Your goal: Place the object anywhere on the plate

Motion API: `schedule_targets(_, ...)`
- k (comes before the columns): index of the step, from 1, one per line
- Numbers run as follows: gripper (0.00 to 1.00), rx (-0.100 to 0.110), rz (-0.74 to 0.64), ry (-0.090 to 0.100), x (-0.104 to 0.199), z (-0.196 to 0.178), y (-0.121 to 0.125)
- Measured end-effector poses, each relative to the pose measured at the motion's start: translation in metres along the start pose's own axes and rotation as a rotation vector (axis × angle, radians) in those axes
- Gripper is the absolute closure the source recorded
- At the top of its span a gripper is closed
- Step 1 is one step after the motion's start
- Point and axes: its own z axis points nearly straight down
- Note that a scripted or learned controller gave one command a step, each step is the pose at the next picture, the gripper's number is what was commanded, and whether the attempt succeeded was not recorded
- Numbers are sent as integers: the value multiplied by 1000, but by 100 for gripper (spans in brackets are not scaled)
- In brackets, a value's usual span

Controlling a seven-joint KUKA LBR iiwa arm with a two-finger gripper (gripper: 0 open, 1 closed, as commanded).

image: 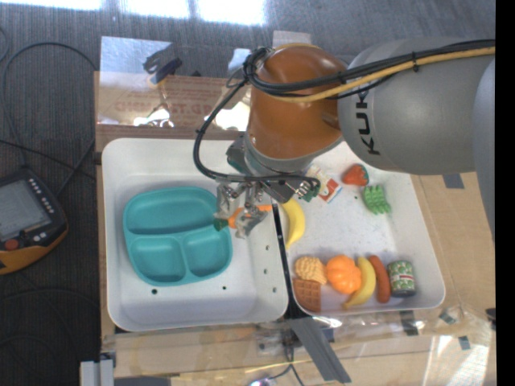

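A teal divided plate (165,215) lies in the left white bin (121,296). My gripper (244,215) hangs under the orange wrist, just over the plate's right rim near the wall between the bins. Its fingers are shut on a small orange toy carrot (232,219). The carrot's green end (219,224) pokes out left over the plate's edge. The arm's body hides the back part of both bins.
The right bin (426,256) holds a yellow banana (294,222) by the divider, a strawberry (355,175), a green toy (376,199), and a front row with a waffle (308,270), an orange (344,273), a sausage (382,278) and a can (401,277).
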Motion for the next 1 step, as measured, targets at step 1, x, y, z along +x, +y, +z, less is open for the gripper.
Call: schedule_targets(1, 0, 0, 0, 0, 0, 0, 0)
